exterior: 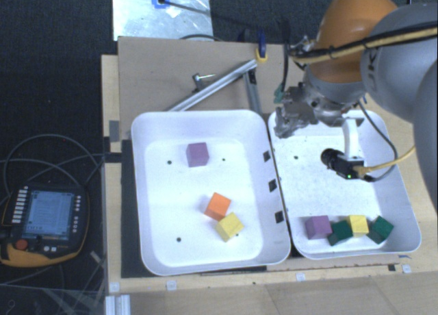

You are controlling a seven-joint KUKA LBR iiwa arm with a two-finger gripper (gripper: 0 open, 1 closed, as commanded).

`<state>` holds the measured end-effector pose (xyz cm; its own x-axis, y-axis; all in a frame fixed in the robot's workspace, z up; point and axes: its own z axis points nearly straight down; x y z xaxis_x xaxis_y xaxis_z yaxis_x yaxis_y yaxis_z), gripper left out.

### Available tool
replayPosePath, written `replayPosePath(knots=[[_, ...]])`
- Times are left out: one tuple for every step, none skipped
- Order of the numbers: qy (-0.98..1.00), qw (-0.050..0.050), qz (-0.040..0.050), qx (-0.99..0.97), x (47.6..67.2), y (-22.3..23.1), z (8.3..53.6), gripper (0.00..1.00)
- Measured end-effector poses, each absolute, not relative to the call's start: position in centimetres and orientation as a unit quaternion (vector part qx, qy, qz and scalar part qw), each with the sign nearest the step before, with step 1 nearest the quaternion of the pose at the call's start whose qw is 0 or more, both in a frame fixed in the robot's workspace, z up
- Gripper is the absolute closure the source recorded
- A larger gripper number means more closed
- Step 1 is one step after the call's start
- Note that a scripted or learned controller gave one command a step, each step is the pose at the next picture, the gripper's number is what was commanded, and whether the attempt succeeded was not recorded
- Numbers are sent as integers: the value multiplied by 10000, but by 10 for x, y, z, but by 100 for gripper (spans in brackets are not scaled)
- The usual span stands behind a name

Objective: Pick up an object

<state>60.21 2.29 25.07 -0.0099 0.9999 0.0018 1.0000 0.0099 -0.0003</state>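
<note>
Gripper point(286, 123) above right bin point(397, 170), upper centre; finger state cannot tell. Step: approach. Next: descend to purple cube point(317, 226), lower right.

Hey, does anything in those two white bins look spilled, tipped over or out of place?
Nothing stands out. The left white bin holds a purple cube, an orange cube and a yellow cube, those two touching. The right white bin has four small blocks clustered along its near edge. No spill or damage shows.

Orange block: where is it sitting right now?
The orange block lies in the left bin, toward its near side, touching the yellow block and well below the purple block.
</note>
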Motion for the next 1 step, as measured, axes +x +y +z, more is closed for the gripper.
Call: replayPosePath(knots=[[-7108,4,-9,-7034,612,74,235,100]])
